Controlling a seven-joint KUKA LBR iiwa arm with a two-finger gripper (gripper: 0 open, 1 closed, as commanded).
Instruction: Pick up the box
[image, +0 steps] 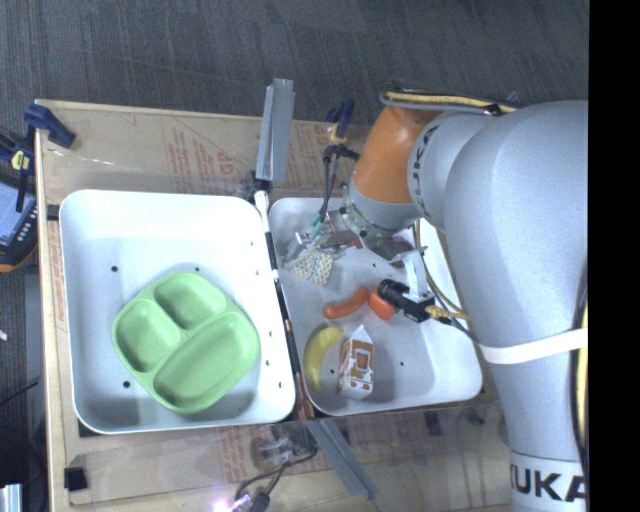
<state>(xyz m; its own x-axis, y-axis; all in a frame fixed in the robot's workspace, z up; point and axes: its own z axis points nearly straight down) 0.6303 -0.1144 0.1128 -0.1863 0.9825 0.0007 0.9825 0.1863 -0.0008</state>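
Observation:
The box (356, 365) is a small brown and white carton lying near the front of the right bin (455, 375). It rests against a yellow banana-shaped piece (320, 357) on its left. My gripper (322, 236) is down at the far left corner of that bin, well behind the box and apart from it. Its tip sits just above a white speckled item (312, 266). The grey arm and its orange band (388, 160) cover the bin's right side.
A red sausage-shaped piece (345, 305) and an orange piece (381, 305) lie between the gripper and the box. The left bin (90, 240) holds a green divided plate (186, 340). A low wall separates the two bins.

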